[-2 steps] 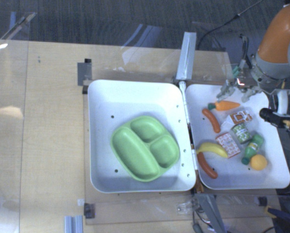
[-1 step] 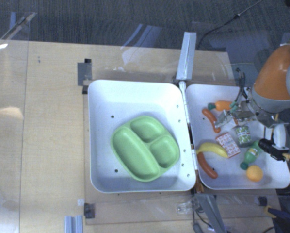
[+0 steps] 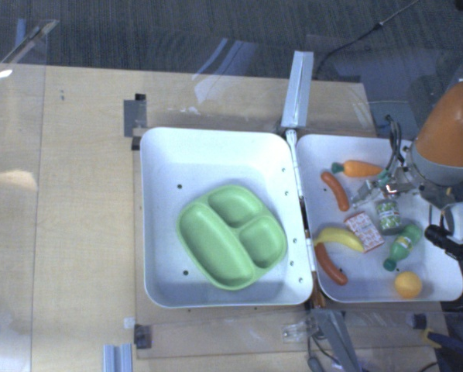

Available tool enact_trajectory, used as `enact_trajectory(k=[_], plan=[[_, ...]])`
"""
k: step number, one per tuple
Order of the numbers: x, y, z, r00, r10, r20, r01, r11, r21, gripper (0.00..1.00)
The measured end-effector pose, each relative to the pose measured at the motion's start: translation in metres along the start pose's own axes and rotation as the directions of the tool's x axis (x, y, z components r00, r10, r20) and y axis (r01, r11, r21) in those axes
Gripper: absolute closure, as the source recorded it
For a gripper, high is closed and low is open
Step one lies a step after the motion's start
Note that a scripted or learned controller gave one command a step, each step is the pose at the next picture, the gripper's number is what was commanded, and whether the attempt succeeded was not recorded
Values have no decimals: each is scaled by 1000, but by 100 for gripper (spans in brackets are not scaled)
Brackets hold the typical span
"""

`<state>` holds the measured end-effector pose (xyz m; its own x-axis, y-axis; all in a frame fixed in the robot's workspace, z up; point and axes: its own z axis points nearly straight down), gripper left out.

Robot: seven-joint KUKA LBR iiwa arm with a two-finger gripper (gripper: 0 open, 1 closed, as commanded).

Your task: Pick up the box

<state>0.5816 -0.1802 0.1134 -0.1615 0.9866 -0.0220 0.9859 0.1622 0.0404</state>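
- The box [image 3: 364, 231] lies flat in the right bin [image 3: 448, 289], touching the banana [image 3: 339, 239], with a bottle [image 3: 402, 246] just beside it.
- The end effector [image 3: 388, 183] hovers beyond it, near the carrot [image 3: 361, 168]; I cannot tell its grip state.
- Approach step, I judge: next comes a tight descent amid clutter.
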Motion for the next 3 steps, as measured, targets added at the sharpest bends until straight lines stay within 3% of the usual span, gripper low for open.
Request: enact_trajectory(k=[1,2,3], plan=[[15,-22,23,1000,-25,-17,25,999,24,0],[15,-18,11,1000,-26,-14,27,1000,16,100],[15,-18,11,1000,-26,-14,27,1000,16,0]])
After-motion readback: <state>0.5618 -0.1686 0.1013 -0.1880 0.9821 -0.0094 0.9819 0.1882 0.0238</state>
